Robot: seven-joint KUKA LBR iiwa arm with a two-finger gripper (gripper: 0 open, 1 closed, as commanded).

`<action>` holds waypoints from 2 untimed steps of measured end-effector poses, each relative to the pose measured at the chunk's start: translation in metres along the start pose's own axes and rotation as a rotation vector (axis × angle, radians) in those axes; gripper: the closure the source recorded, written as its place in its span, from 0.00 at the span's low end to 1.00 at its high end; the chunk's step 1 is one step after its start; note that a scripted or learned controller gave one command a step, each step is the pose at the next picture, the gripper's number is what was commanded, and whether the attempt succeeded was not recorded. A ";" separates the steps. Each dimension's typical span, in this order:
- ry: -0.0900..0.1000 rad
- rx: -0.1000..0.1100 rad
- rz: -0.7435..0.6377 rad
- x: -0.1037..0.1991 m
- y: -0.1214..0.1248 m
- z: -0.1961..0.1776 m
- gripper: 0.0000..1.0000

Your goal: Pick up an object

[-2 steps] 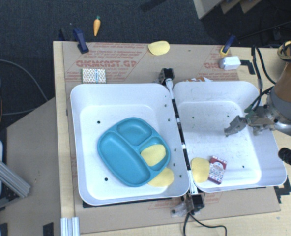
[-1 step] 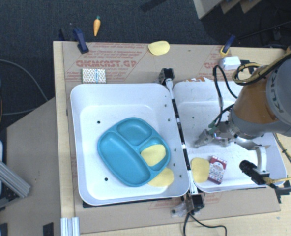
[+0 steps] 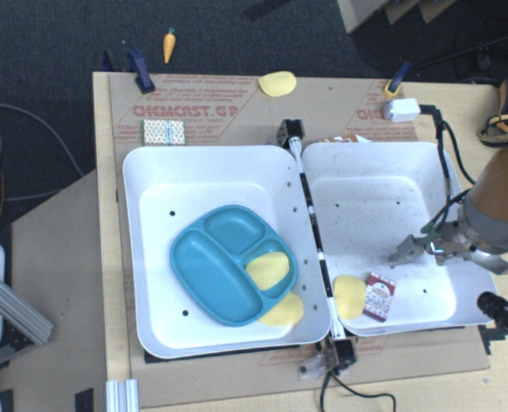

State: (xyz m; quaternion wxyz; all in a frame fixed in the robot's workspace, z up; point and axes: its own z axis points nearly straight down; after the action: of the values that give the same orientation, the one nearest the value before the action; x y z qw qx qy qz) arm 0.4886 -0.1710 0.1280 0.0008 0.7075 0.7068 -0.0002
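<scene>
Camera view: approach step; pincer [image 3: 411, 251] spread open, empty, above right bin [image 3: 365, 166]; next lower onto small red packet [image 3: 378, 297].

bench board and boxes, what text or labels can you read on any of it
"CHEMCAST GP", roughly as it reads: red print on the board, top left; the letters are faint, so the spelling is uncertain.
A second red print on the board, top right: too blurred to read.
Small patterned packet on the board: print too small to read.
Red and white box in the right bin: label too small to read.
</scene>
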 end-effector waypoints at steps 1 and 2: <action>0.001 0.000 -0.002 0.071 0.051 0.042 0.00; 0.000 -0.001 -0.001 0.037 0.021 -0.088 0.00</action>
State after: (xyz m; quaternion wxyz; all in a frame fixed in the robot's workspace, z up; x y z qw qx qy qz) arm 0.5097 -0.1343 0.2157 0.0011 0.7070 0.7072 0.0002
